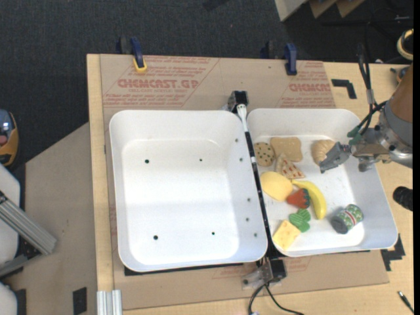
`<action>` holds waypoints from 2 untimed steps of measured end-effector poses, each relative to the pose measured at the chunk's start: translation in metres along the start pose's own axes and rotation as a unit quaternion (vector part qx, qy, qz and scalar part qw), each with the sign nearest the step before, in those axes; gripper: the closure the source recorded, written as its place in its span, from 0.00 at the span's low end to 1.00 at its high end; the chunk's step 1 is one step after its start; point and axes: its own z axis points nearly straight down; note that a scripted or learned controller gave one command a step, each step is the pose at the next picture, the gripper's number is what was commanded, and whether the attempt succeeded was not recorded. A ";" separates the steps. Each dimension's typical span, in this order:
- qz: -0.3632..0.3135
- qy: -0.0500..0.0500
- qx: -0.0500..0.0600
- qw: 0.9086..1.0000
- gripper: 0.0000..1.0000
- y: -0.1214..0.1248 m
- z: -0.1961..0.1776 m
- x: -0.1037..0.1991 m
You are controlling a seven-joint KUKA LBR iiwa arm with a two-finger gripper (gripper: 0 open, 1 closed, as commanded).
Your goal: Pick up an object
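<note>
Hovering jaws partly hiding a bun — grip unclear.

We see toy foods clustered in the right bin: a banana, a cookie, a can lying near the front.

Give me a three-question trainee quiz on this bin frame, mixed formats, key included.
1. True or false: the banana lies in the left bin.
2. What sits at the right bin's near right corner? A) can B) cookie C) banana
3. Fill in: the hand is above the ___ bin.

Key: 1 false, it lies in the right bin. 2 A, the can. 3 right.
</note>
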 end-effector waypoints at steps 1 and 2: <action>-0.001 0.003 0.007 1.000 0.00 -0.030 0.138 0.049; 0.001 0.000 0.000 1.000 1.00 -0.027 0.121 0.046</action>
